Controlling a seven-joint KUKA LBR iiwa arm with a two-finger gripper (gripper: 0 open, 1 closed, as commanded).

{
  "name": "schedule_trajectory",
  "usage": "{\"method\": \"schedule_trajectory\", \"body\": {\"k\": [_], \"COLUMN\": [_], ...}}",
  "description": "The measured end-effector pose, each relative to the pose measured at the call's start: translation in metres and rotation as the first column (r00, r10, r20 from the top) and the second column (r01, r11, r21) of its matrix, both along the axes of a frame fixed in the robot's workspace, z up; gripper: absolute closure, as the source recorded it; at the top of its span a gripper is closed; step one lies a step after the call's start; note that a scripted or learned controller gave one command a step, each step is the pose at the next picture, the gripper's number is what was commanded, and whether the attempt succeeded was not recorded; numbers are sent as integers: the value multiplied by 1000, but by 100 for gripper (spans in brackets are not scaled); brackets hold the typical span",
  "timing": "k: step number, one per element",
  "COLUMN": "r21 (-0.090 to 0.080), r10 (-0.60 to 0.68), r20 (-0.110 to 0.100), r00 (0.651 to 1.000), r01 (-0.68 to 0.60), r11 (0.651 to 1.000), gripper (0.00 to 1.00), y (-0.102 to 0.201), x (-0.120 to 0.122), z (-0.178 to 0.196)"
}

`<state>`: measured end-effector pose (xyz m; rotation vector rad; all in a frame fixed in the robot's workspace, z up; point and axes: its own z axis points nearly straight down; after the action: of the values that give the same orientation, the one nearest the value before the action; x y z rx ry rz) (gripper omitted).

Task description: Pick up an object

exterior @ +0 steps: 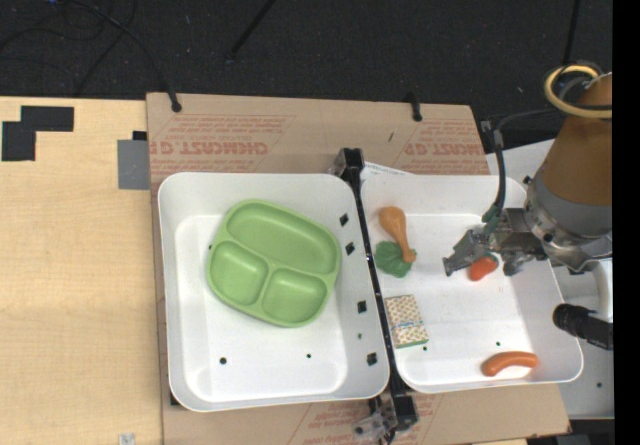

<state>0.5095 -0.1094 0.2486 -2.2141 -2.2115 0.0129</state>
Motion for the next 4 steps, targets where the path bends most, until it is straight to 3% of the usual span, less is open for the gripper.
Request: {"method": "schedule_trajectory", "body": {"k": [1, 4], "r21": [-1, 0], "r10": [1, 1], "r20": [10, 4], "r00": [1000, 1000], "r01": [-1, -1], "r11": [1000, 1000], "gripper": [0, 0], "y": [0, 17], "x": [2, -14], "z": [5, -141]}}
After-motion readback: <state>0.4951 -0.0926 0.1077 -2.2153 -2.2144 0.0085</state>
